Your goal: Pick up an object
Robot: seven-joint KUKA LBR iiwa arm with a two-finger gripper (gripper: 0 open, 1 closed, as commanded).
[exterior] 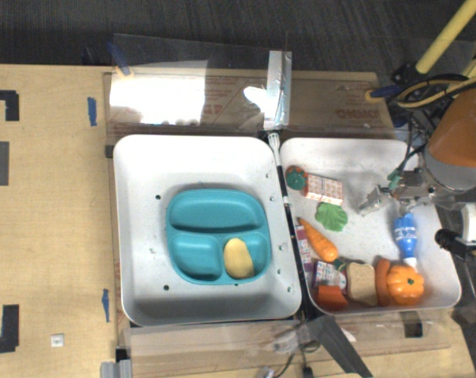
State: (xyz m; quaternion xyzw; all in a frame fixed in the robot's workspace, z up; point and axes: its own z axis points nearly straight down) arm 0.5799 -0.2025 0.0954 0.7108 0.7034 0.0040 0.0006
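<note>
1. Objects for picking lie jumbled in the right bin (356, 152), a shallow white tray with rounded corners, mostly along its left wall and near edge.
2. A smooth orange pumpkin (404, 283) with a green stem sits in the near right corner, touching a tan, block-shaped piece (362, 283).
3. A tapered orange carrot (322, 244) lies slanted by the left wall, with a crinkled green leafy piece (332, 216) just beyond it and a flat red-and-white printed packet (325, 187) further back.
4. A round teal and red item (295, 179) rests near the far left corner.
5. A slim blue and white bottle (406, 237) lies toward the right side.
6. The metallic gripper (386, 194) hangs over the middle of the right bin; whether the fingers are apart or closed I cannot tell.
7. The left bin (143, 211) carries a glossy teal divided plate (198, 211), and a smooth pale yellow, egg-shaped potato (238, 257) lies in its near right compartment.
</note>
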